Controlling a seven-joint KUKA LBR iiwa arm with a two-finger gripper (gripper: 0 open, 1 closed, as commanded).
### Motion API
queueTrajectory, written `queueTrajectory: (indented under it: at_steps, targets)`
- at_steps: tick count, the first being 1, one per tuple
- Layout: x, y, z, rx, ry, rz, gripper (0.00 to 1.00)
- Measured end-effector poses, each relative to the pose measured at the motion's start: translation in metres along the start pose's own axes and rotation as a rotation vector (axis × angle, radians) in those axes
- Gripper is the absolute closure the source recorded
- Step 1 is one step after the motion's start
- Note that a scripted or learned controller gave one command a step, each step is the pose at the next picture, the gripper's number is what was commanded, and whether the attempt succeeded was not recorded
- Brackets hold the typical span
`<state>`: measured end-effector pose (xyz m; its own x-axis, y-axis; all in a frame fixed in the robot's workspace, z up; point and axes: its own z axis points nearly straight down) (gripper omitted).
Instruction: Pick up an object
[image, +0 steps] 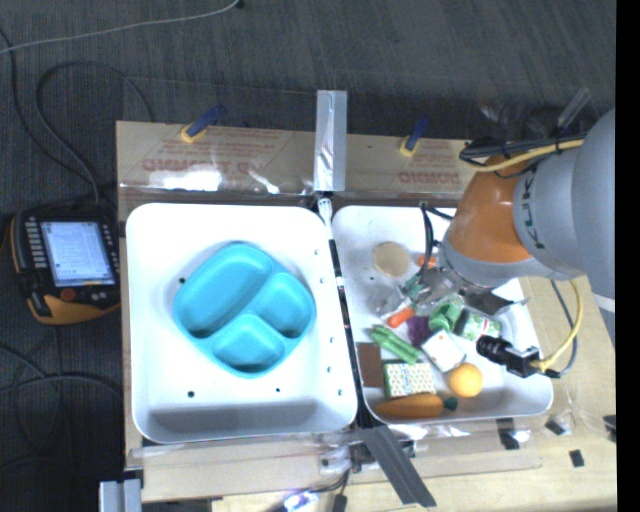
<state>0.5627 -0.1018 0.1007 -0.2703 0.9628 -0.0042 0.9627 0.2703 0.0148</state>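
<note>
The right bin (352, 300) holds a jumble of small items: a beige round piece (391, 261), an orange carrot-like piece (400, 318), green pods (398, 344), a purple piece (443, 322), a white block (444, 351), a green patterned box (409, 379), an orange ball (464, 380) and a brown-orange roll (410, 406). My gripper (428, 291) reaches down into this bin from the right, just above the carrot-like piece and the purple piece. The wrist hides its fingertips.
The left bin (150, 330) holds a blue three-part tray (245, 305). A teach pendant (65, 262) lies on the floor to the left. The arm's orange band (485, 225) and grey link (585, 200) overhang the right bin's far right side.
</note>
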Motion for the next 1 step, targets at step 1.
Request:
queueTrajectory:
  at_steps: [1]
  targets:
    - [0.0479, 0.0266, -0.0823, 0.016, 0.004, -0.004, 1.0]
